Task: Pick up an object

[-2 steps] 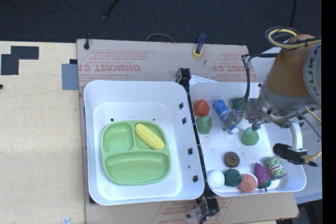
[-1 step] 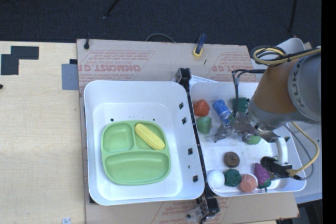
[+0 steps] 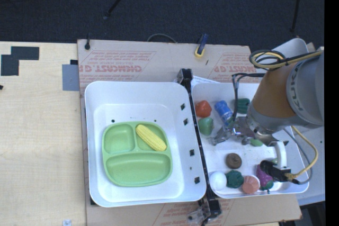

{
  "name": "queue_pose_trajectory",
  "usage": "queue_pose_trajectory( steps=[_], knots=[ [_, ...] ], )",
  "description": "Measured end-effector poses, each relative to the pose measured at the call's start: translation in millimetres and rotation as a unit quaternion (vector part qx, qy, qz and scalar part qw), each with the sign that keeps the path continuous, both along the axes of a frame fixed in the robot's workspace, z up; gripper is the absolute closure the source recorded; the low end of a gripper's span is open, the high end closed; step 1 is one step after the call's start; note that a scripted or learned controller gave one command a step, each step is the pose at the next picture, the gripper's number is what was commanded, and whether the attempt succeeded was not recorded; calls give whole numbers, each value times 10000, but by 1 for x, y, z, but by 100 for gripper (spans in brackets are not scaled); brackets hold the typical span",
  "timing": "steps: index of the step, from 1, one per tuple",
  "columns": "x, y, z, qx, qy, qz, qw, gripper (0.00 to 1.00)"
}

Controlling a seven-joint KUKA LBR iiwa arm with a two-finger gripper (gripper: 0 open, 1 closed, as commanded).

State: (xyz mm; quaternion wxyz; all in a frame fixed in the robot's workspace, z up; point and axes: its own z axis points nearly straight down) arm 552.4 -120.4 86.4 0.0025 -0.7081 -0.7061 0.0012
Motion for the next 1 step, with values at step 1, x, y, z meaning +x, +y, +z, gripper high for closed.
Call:
queue_pose_trajectory(
  steps=[1],
  knots=[
    [0,-1,11,1,3,-28,10000,100]
  ],
)
